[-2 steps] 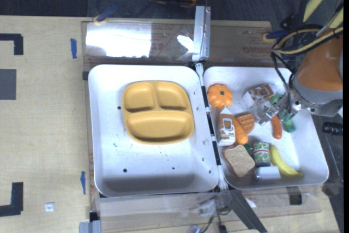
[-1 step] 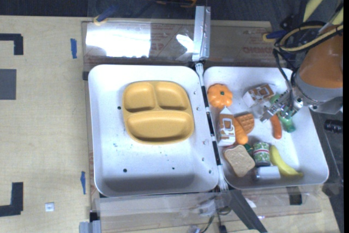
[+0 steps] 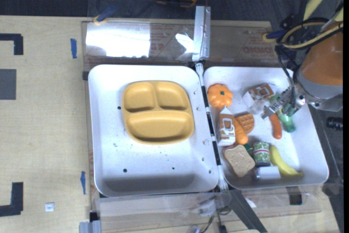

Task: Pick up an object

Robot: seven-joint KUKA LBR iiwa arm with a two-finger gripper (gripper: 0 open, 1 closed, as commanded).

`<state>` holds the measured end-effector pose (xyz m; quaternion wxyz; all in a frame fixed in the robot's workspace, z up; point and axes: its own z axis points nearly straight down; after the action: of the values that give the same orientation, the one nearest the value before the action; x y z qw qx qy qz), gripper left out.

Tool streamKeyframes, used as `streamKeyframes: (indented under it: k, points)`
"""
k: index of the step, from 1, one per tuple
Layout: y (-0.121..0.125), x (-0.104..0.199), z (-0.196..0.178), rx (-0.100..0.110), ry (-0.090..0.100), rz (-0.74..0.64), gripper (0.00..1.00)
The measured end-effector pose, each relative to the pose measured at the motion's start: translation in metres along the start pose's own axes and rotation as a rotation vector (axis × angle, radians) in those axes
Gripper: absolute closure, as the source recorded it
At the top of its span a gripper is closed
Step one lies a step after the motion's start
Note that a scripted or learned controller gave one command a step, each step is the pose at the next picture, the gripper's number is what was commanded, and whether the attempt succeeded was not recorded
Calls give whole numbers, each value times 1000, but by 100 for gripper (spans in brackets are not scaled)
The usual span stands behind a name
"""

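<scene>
Bright even overhead light, glare on clear panel (image 3: 143, 40), soft shadows, slightly soft focus

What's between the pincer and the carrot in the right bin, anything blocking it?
Nothing visible blocks it. The pincer is right over the top end of the carrot in the right bin. The nearest neighbours, a wrapped snack and a waffle, lie off to the view's left.

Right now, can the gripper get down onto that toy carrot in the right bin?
Probably yes. The gripper hangs right above the carrot, nothing covers the carrot, and its neighbours, the banana and waffle, lie apart from it.
</scene>
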<state>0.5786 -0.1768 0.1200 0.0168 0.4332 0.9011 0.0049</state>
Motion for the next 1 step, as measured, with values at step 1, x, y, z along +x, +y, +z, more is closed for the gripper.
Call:
streamKeyframes:
  k: [1]
  points:
    - [-93,41,29,17,23,-263,100]
